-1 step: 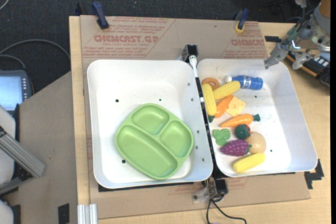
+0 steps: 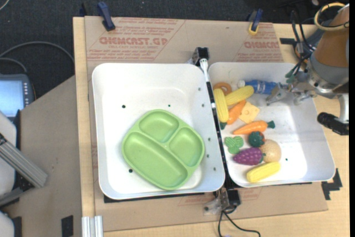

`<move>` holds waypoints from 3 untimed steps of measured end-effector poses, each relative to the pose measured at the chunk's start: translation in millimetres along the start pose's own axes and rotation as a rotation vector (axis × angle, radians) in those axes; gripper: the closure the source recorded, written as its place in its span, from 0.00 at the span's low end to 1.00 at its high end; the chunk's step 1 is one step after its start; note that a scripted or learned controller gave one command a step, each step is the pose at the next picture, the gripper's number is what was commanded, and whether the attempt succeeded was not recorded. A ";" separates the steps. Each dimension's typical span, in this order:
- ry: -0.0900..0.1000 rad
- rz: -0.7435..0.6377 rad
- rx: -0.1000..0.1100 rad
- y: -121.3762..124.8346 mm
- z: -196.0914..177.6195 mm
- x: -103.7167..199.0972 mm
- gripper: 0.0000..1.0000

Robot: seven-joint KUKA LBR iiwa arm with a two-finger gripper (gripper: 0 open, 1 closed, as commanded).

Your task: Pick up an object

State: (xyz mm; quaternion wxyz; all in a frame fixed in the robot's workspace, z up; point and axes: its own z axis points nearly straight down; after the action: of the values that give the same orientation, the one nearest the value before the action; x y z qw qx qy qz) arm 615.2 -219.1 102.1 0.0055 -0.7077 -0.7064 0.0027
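Pincer (image 2: 288, 92) hanging wide over the back of the right bin (image 2: 310, 166), holding nothing, just beside the blue bottle (image 2: 260, 86). Toy food heaped close together at the bin's left: corn (image 2: 238, 96), cheese (image 2: 249, 112), carrot (image 2: 252, 127). Could nudge a neighbour and miss

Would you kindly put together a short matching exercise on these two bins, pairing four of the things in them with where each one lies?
Things:
1. green divided plate
2. purple grapes
3. blue bottle
4. yellow banana

Places:
A. at the far edge of the right bin, close to the gripper
B. at the near edge of the right bin
C. in the left bin
D. in the right bin, between the broccoli and the potato

Pairs: 1-C, 2-D, 3-A, 4-B
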 end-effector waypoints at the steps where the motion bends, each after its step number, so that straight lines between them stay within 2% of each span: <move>1: -0.012 -0.011 0.008 49.6 16.8 75.2 0.00; 2: -0.007 -0.005 0.006 48.4 5.9 72.2 1.00; 3: -0.002 -0.007 -0.016 6.9 -88.8 137.7 1.00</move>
State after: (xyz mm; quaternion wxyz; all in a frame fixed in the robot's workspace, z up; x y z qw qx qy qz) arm 623.3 -81.8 191.4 -0.0011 -0.7052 -0.7090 -0.0023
